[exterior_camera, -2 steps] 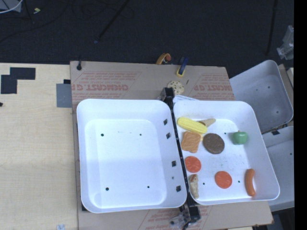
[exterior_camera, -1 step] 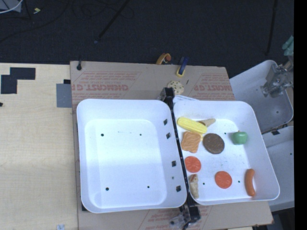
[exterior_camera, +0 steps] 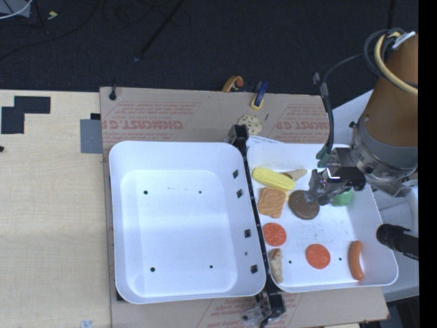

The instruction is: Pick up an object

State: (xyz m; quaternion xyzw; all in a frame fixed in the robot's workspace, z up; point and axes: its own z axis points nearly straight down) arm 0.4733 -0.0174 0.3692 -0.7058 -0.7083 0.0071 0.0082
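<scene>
Gripper (exterior_camera: 318,195) seemingly touches brown disc (exterior_camera: 304,206), mid-bin (exterior_camera: 389,268).

Right bin (exterior_camera: 382,268) with the gripper (exterior_camera: 319,194) lowered over a brown disc (exterior_camera: 303,206). Left of the disc: waffle (exterior_camera: 271,201), corn (exterior_camera: 272,178), tomato slice (exterior_camera: 274,234). Right of it: sausage (exterior_camera: 356,260).

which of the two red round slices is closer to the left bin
The red slice just below the orange waffle piece; the other red slice lies further right.
</scene>
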